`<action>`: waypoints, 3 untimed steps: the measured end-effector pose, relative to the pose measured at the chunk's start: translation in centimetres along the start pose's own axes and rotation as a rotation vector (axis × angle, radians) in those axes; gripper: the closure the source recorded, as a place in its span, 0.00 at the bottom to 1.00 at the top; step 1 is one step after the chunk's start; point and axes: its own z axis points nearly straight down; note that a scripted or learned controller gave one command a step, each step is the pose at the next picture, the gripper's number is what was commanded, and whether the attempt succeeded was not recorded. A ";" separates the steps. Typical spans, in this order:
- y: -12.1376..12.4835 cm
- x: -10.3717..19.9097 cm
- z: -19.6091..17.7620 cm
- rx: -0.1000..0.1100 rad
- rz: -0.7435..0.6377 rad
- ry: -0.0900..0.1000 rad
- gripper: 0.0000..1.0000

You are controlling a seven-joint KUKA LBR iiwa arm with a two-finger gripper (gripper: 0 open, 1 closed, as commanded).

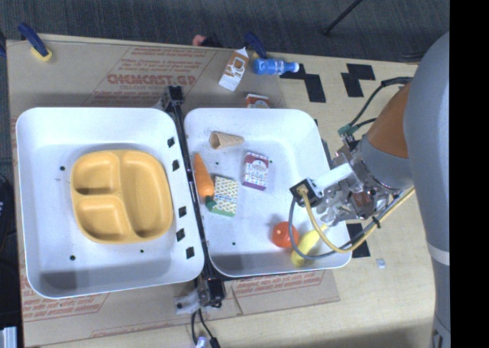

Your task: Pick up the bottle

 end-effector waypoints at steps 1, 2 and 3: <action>-2.4 0.5 1.0 0.003 -0.028 -0.002 1.00; -3.4 0.7 1.5 0.003 -0.027 -0.003 1.00; 0.4 -0.1 2.2 0.001 -0.008 -0.002 1.00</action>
